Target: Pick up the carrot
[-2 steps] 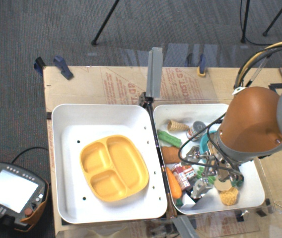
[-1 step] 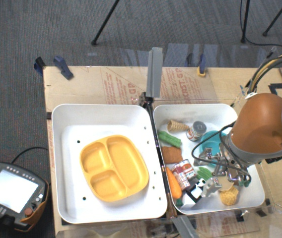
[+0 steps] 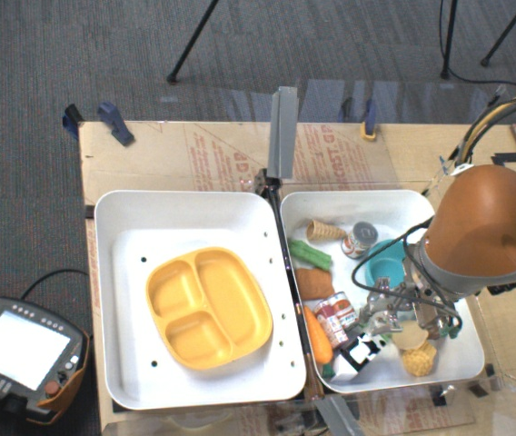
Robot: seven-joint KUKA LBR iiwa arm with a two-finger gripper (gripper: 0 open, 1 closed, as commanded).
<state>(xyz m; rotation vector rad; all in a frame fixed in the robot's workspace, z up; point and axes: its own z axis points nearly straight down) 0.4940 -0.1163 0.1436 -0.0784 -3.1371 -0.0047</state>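
The carrot [image 3: 317, 335] is orange with a green tip and lies along the left wall of the right bin [image 3: 394, 198], near its front. My gripper [image 3: 392, 311] hangs over the middle of the right bin, to the right of the carrot and apart from it. Between them sits a small red can [image 3: 335, 314]. The arm's orange band [image 3: 476, 225] rises behind the gripper and hides part of the bin's right side.
The right bin also holds a waffle cone [image 3: 326, 232], a small tin [image 3: 363, 237], a teal cup [image 3: 385, 267], a green vegetable [image 3: 311, 254], a brown lump [image 3: 313, 284], a black-and-white item [image 3: 363, 351] and a yellow knobbly piece [image 3: 420, 360]. A yellow divided plate [image 3: 208, 309] lies in the left bin [image 3: 122, 216].
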